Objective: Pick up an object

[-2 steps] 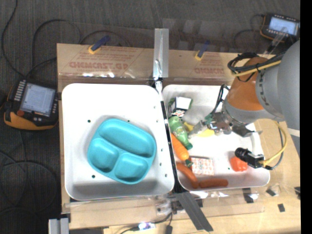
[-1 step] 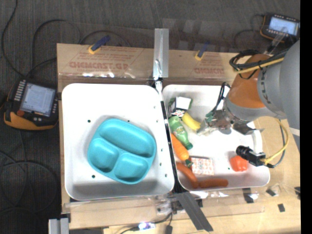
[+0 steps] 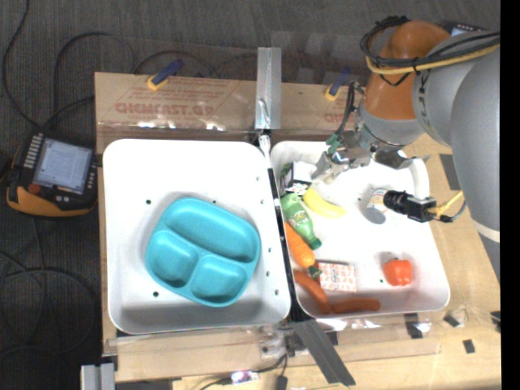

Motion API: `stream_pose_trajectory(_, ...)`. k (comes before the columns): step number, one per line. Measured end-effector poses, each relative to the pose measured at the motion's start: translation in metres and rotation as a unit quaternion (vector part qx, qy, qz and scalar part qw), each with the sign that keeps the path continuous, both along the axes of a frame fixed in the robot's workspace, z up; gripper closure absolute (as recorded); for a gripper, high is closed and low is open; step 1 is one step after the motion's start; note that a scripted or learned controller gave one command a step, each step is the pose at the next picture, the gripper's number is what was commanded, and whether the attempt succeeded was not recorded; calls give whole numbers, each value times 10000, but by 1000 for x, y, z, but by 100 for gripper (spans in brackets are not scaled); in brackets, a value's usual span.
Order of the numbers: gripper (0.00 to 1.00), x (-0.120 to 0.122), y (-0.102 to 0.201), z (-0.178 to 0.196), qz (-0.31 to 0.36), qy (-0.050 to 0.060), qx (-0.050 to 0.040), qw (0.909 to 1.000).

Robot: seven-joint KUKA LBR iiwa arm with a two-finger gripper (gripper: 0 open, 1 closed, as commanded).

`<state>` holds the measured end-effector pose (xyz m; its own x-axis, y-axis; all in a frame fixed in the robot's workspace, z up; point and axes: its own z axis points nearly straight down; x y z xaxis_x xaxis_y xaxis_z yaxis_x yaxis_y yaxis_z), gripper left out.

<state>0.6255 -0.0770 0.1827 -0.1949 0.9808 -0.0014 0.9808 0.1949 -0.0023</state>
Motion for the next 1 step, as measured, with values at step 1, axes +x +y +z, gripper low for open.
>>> stream_pose_trajectory(1, 100, -57, -34, 69, 847, 3, -6, 9964)
